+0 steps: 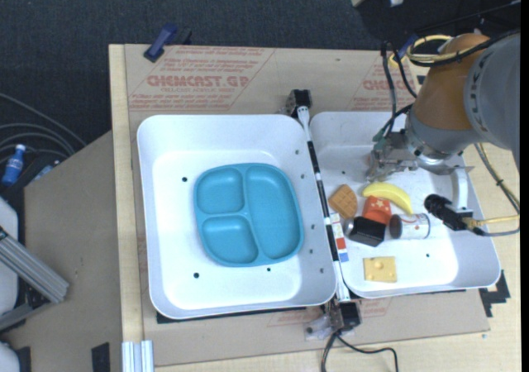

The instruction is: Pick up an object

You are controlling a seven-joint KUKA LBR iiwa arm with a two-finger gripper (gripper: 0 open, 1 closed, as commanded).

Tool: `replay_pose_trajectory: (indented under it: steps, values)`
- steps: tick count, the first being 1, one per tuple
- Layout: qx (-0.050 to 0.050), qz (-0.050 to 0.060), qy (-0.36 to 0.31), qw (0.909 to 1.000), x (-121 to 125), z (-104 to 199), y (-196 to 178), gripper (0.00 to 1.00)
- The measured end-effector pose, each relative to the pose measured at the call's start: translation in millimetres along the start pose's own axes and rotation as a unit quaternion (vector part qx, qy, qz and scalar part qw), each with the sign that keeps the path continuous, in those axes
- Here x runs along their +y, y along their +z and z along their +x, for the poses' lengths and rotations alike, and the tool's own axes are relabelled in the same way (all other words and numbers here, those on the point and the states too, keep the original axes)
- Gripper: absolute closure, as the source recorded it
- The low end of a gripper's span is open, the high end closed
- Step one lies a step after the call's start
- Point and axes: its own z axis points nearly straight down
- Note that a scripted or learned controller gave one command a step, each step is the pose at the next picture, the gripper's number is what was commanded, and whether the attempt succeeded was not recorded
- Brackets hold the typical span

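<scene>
Arm (463, 89) low over the right bin (471, 267), left bin (157, 197) holding a blue tray (246, 213).
Its pincer (387, 162) sits just above the banana (388, 194); grip can't be told. Below lie a cracker (343, 200) and cheese slice (380, 269).

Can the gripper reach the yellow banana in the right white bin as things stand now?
Probably yes. The gripper hangs just above and left of the yellow banana, whose top lies uncovered. The red block touching its lower side may crowd a grasp.
</scene>
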Motion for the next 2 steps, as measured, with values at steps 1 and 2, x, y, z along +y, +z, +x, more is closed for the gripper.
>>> replay_pose_trajectory:
  steps: [1, 2]
  values:
    - [0.0, 0.0, 0.0, 1.0, -0.1, 0.0, 0.1, 0.0]
    - [0.0, 0.0, -0.001, 1.0, 40.9, -0.3, 9.9, 0.0]
